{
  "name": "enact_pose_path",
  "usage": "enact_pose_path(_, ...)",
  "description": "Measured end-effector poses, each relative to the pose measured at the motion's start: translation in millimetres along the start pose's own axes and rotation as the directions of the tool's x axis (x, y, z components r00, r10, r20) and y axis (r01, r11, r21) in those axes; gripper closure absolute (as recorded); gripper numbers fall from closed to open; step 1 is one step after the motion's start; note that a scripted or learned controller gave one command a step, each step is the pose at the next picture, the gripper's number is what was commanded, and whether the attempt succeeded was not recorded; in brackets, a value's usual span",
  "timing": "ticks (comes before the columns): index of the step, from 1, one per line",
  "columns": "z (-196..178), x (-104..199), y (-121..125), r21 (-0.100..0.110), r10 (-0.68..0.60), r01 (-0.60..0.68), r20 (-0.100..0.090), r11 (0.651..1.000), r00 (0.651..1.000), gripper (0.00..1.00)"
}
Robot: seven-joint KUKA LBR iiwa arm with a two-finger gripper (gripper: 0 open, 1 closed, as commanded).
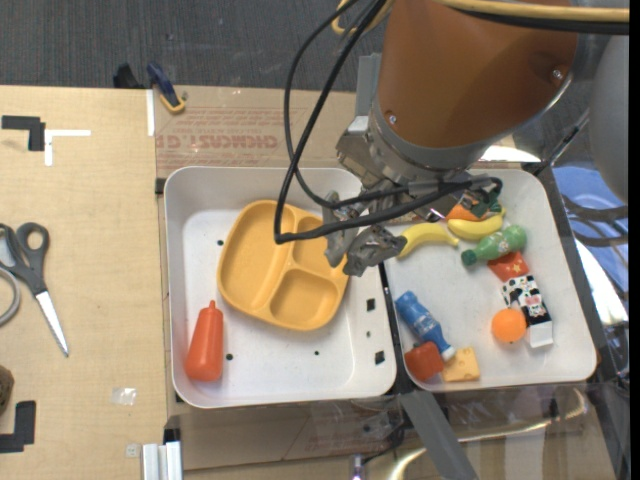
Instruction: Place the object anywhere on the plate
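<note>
The robot's hand (pixel 352 246) is hovering at the yellow plate's (pixel 272 268) right rim, beside the wall between the two bins; whether it is gripping anything cannot be told. One banana (pixel 432 236) is lying just right. One orange bottle (pixel 205 343) is resting left of the plate.

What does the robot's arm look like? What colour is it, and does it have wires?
The arm is big, round and grey, with a wide, shiny orange band above the wrist. Below that sits a grey metal gripper with dark fingers. Black cables loop down its side to the gripper, and a thin yellowish cable curves across the orange part.
</note>
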State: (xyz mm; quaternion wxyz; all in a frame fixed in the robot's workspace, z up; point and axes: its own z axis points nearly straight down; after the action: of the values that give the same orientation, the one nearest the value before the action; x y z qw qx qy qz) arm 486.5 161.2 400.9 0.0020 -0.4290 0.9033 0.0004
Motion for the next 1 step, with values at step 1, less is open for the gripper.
enact_pose_path(1, -43.9, -13.0, 6.6, -0.001, -0.311, 0.311, 0.001, 0.95, 0.95, 1.0)
